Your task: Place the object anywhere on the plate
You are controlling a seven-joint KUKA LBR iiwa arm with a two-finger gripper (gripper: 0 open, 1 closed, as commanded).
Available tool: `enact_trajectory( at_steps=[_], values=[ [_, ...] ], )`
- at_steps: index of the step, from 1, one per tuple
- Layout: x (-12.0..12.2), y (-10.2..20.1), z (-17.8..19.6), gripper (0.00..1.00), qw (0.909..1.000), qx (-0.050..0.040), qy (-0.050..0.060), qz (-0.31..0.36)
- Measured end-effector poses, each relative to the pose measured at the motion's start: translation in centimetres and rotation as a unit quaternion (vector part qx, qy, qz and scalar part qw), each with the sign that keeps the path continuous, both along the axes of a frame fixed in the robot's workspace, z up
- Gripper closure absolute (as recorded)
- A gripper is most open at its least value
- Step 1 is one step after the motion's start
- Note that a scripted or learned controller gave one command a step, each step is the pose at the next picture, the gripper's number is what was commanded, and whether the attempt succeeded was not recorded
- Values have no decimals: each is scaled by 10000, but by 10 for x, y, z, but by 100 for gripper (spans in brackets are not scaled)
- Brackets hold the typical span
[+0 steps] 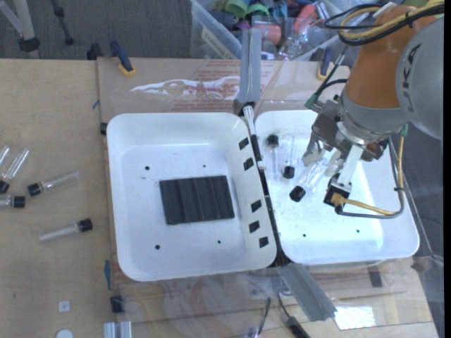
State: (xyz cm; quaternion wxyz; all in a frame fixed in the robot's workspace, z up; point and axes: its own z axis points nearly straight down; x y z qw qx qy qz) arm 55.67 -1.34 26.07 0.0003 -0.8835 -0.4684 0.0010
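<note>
- Camera view: far left of the dark plate (197,199), several clear vials (49,183) with black caps lie loose on the wooden bench (56,104), outside both bins.
- The left bin (123,153) holds the plate, a ribbed black rectangle lying flat a little right of the bin's middle, with nothing on it.
- Just right of the plate, a row of small black clips (254,185) runs along the seam where the two bins meet.
- Right of the plate, past that seam, the right bin (394,241) holds the vials. A short one (288,162) stands near the bin's left wall, with a black cap (272,141) beside it.
- A longer vial (304,184) lies tilted there, its black cap end toward the plate and its clear body running up to the gripper.
- The gripper (325,177) hangs low over the right bin, right of the plate, close against that tilted vial. I cannot tell whether it is clenched or released, or whether the vial is gripped.
- A yellow cable (370,210) loops over the bin floor beyond the gripper.
- The arm (384,62), with its orange band, rises to the upper right, well away from the plate.
</note>
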Motion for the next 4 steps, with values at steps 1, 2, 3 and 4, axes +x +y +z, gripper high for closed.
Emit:
enact_trajectory(
  at_steps=[1, 2, 3, 4],
  values=[
    [2, 56, -78, 100, 9997, 4, 24, -246],
    [78, 105, -77, 100, 9921, -2, -6, 1254],
    [107, 194, -93, 100, 9788, 0, -10, 2046],
    [110, 239, 2, 100, 9176, -1, -17, 3975]
  ],
)
